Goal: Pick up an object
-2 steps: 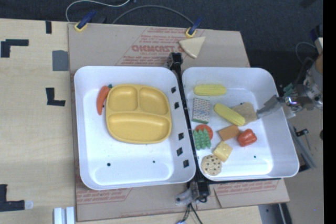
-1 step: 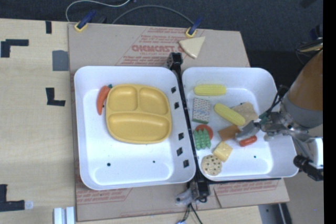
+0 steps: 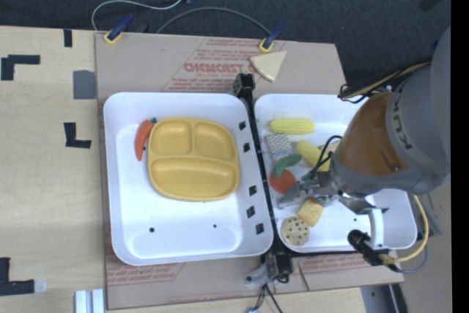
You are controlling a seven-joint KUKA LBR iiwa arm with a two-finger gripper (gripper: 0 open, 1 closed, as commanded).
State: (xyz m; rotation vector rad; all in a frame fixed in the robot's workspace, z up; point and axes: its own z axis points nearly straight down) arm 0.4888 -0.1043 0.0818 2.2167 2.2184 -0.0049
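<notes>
Where corn (image 3: 292, 126) lies — right bin (image 3: 399, 231).

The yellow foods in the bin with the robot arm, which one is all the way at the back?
The corn cob. It lies across the far end of the right bin, while the other yellow pieces sit closer to the arm.

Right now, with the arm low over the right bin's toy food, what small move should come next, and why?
Probably a short descent. The gripper hangs over the cluster of red tomato, yellow cheese block and green piece in the right bin, and nothing visibly sits between its fingers.
</notes>
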